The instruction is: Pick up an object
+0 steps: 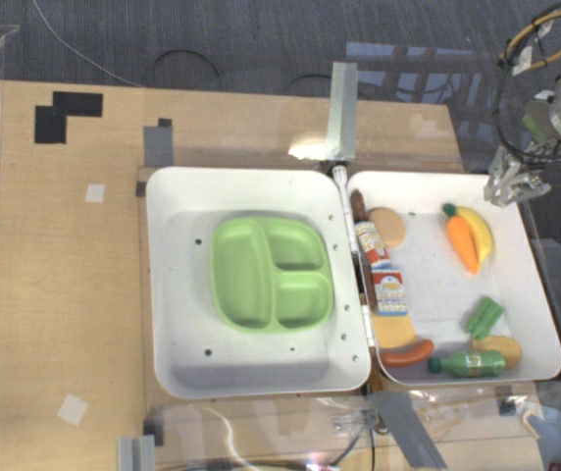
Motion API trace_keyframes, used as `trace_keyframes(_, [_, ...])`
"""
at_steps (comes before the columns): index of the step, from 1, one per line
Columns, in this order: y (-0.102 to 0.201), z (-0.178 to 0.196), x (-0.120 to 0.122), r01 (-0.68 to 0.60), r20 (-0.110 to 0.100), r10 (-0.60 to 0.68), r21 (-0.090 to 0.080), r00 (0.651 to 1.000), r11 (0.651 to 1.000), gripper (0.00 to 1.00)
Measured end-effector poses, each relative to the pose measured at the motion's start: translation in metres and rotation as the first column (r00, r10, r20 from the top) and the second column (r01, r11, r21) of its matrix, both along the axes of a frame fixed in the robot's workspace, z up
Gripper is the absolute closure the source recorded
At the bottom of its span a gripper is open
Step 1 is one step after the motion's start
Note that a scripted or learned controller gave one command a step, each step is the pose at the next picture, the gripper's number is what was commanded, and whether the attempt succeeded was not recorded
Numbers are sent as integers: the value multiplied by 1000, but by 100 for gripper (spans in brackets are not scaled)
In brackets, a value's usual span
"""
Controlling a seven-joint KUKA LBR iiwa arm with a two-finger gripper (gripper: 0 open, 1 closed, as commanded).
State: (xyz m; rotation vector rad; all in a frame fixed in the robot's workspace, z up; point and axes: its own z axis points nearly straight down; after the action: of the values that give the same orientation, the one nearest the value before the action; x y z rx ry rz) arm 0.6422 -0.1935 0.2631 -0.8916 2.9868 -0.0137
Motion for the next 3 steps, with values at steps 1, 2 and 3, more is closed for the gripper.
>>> trace_keyframes(1, [1, 14, 3, 1, 12, -1, 0, 1000, 1000, 100])
trace_keyframes(2, [3, 28, 5, 1, 24, -1, 0, 1000, 1000, 100])
trace_keyframes(3, [4, 41, 8, 2, 36, -2, 0, 999, 1000, 100])
